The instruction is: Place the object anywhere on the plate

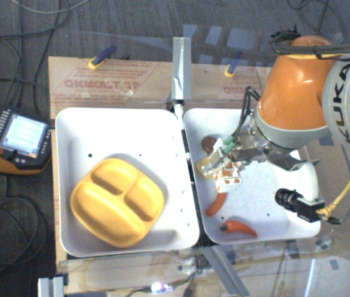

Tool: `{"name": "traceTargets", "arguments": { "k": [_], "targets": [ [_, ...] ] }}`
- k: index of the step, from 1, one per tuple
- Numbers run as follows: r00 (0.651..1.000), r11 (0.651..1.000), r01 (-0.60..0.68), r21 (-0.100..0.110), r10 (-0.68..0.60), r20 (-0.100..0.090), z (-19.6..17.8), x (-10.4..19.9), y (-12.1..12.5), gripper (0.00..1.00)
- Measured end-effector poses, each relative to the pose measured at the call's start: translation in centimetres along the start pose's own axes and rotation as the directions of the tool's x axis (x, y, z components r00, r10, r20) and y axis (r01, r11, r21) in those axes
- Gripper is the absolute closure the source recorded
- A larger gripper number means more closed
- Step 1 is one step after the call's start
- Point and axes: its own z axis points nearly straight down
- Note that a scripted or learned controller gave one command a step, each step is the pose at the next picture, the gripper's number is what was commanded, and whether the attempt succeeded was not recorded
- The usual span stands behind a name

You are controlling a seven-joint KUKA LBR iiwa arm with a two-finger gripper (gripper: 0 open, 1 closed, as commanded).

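Grey carpet with loose black cables surrounds a cardboard-covered bench [131,82] that carries two shallow white bins side by side. Beyond the bench's left edge an orange and black handheld control pendant [15,141] lies on the floor. Inside the left white bin [69,125] a yellow plastic plate with three compartments [117,201] sits toward the front left corner, and nothing lies on it. In the right white bin [267,218], near the divider edge, the two-finger gripper [223,166] of the grey and orange arm [298,98] hangs low over the bin floor; around its tip I see pale and brownish pieces, perhaps a small brown round object [209,144] just behind it, but I cannot tell what belongs to the tool and what is a separate thing. I cannot tell the fingers' state either, and no object is clearly held between them. Just in front of the gripper lies a small orange-red sausage-shaped toy [216,204], and near the front edge a red chili-pepper toy with a green stem [240,228]. My judgement is that the picking step is in hand, and the object is not yet on the plate. The next move calls for a secure grasp, a lift above the divider between the bins, and a carry leftward to the plate.
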Motion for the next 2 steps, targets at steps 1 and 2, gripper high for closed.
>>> {"name": "traceTargets", "arguments": {
  "k": [1,2],
  "targets": [
    [0.953,0.953,0.303,0.001,-0.303,0.001,-3.4,7.1,1.1,1.0],
    [0.966,0.966,0.259,0.002,-0.259,0.001,-2.6,12.8,2.0,1.0]
  ]
}}
